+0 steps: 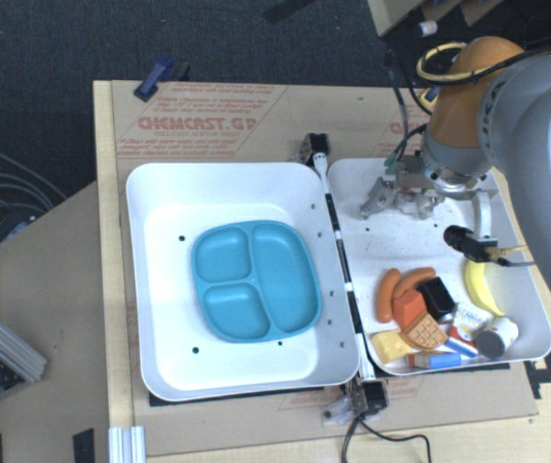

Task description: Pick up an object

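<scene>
Nothing is lifted yet. Your gripper hangs with fingers spread and empty over the right bin's bare far end; the toys lie heaped at its near end. Descent and grasp remain.

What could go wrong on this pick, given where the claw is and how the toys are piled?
1. The claw sits over bare floor at the back of the right bin, away from the toys, so closing here likely grabs nothing.
2. The hot dog, waffle, banana and black block are packed tightly in the front corner; a descent there could push them aside or snag two.
</scene>
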{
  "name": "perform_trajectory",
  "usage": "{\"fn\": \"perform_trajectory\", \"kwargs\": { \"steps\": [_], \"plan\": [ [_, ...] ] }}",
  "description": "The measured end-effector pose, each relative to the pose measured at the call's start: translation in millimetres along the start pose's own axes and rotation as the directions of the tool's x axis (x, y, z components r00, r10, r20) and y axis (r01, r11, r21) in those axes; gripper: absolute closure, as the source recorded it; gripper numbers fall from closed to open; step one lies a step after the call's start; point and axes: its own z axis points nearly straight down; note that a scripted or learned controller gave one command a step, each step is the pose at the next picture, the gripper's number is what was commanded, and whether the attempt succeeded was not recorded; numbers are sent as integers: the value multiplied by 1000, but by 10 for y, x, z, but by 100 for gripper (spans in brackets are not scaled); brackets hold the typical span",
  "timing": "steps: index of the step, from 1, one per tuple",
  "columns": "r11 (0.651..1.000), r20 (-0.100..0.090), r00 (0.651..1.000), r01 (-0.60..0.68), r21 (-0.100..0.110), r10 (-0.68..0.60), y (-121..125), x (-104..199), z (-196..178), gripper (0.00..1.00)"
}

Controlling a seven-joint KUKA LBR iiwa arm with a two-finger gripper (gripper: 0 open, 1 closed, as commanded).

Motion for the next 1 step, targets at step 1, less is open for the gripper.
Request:
{"fn": "perform_trajectory", "kwargs": {
  "steps": [1],
  "plan": [
    [999,-4,1000,9,-32,-9,-893,11,14,0]
  ]
}}
